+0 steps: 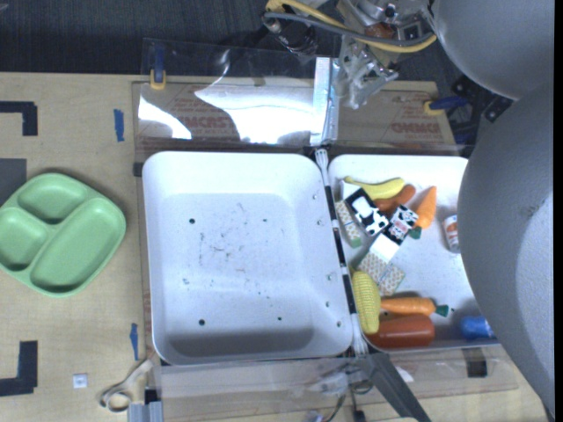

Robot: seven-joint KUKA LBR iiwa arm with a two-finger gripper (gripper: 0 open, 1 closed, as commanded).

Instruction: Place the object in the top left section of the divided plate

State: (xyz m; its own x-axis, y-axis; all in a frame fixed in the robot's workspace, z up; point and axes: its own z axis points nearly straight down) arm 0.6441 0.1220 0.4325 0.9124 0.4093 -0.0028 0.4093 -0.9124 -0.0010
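Above the bins' far edge hangs the gripper [359, 82], fingers seemingly bare, though how far apart I cannot tell; the green divided plate [60, 232] lies well left; toy food [387, 262] crowds the right bin [453, 170].

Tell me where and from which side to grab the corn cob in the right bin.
Grip the corn cob across its middle, coming straight down. It lies flat and lengthwise along the right bin's left wall, so set the fingers across its narrow width; the wall-side finger has little room. The gripper hangs above the bins' far edge.
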